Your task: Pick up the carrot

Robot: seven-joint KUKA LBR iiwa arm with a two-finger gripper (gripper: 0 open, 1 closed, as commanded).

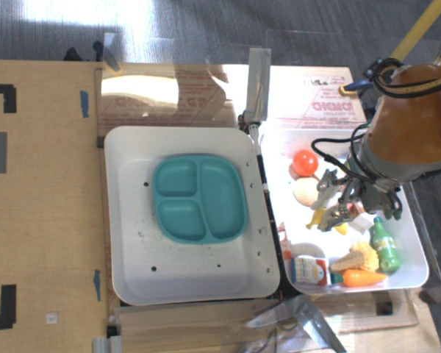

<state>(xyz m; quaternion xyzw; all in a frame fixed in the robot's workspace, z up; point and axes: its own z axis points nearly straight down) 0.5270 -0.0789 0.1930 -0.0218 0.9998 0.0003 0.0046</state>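
The orange carrot [363, 277] lies near the front edge of the right bin [419, 248], beside a ridged tan food piece [359, 257]. My gripper [336, 210] hangs over the middle of that bin, up and to the left of the carrot and apart from it. Its tips sit just above a yellow banana-like piece [325, 218]. I cannot make out how the tips stand.
The right bin also holds a red tomato [304, 162], a pale egg-like ball [306, 191], a green bottle [385, 245] and a small white carton [309, 268]. A teal divided plate [201, 198] sits in the left bin [125, 219]. A cardboard sheet lies at the left.
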